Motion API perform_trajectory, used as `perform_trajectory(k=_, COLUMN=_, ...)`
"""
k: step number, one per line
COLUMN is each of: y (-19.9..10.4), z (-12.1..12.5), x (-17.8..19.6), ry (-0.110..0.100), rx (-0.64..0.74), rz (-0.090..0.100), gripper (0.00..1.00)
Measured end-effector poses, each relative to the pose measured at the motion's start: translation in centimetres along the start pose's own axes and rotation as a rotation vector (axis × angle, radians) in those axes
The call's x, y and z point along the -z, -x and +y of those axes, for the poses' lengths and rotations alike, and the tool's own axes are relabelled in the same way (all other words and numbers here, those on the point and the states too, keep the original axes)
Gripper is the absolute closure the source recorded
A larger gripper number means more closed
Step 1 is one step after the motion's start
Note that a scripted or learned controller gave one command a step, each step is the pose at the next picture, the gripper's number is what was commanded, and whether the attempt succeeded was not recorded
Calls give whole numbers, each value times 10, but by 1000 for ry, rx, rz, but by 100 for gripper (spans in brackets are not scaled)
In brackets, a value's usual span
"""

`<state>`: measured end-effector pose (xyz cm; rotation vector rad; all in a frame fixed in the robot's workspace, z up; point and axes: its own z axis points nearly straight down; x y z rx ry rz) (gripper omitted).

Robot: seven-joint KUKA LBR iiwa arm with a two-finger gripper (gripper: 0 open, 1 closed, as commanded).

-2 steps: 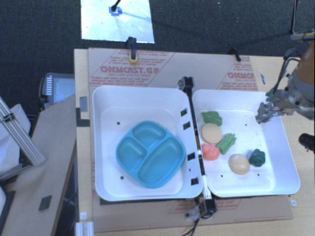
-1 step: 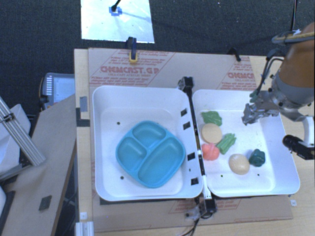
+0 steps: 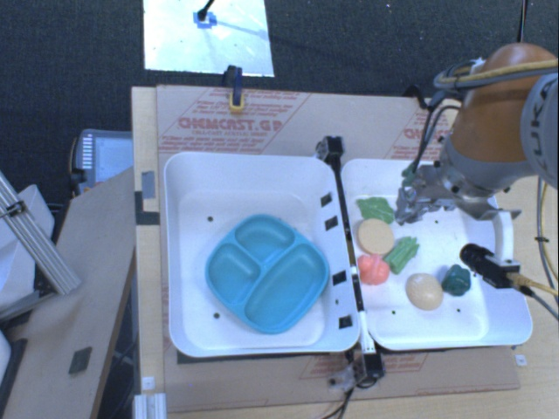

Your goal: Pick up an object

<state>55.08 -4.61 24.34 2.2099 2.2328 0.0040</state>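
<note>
Here, in the camera view, the gripper hangs over the right bin, near its far-left corner; whether its fingers are apart or together I cannot tell. Nothing shows between them. Nearest lies the green leafy piece, just toward the bin's left edge from the gripper, its long axis running roughly along the far rim. The beige disc sits just nearer the front. The left bin holds 1 blue tray.

The tool hangs over the right bin beside a green toy.
</note>
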Motion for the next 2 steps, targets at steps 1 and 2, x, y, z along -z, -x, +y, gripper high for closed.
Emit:
perform_trajectory(k=1, y=-56, z=-9, x=-13, ry=-1, rx=0, rz=1, gripper=100)
perform_trajectory(k=2, y=-103, z=-16, x=-22, ry=-1, rx=-1, rz=0, gripper=100)
